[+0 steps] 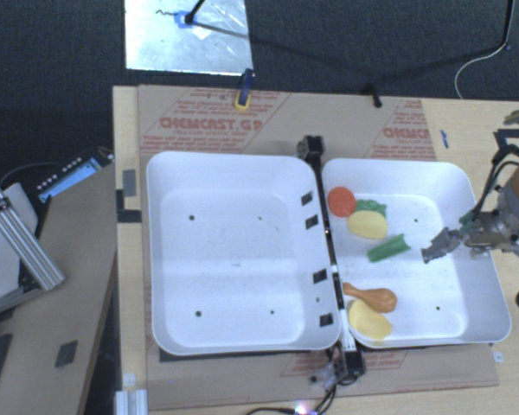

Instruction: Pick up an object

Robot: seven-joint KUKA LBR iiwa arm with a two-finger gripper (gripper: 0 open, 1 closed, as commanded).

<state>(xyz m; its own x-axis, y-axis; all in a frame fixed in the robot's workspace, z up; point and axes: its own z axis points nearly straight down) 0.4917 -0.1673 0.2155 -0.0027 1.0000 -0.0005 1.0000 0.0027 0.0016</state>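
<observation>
Claw (436, 249) over right bin (467, 318), grip state unclear; bench (130, 258) on dark carpet (43, 76).

I see two white bins: the left bin (233, 249) and the right bin (454, 318). In the right bin, near its left edge, lie a red-orange tomato (342, 201), a yellow piece (368, 225) with a green leaf (372, 207), a green pod (387, 248), a tan-orange drumstick (372, 297) and a yellow lump (369, 322). The board (216, 121) beneath is brown with red lettering.

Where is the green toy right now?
In the right bin, the green toy lies just below the yellow piece, left of the gripper.
</observation>
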